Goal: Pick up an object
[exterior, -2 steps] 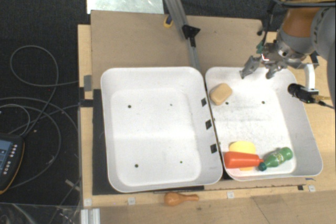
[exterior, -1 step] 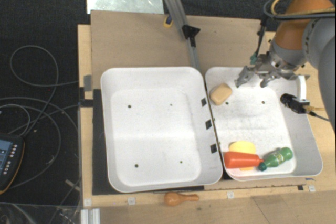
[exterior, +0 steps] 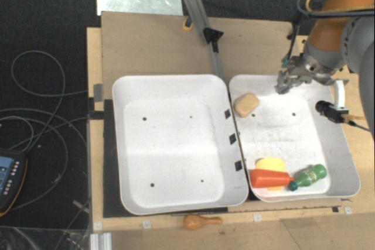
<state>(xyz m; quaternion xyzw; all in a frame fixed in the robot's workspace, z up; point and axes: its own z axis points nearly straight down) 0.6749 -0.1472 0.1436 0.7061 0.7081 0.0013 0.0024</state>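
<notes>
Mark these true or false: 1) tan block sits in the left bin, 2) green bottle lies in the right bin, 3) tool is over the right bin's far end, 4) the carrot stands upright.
1) False: the tan block lies in the right bin, by its left wall.
2) True: the green bottle lies near its front edge.
3) True: the tool is there.
4) False: the carrot lies flat beside the bottle.

the arm runs off the picture's right edge.
</notes>
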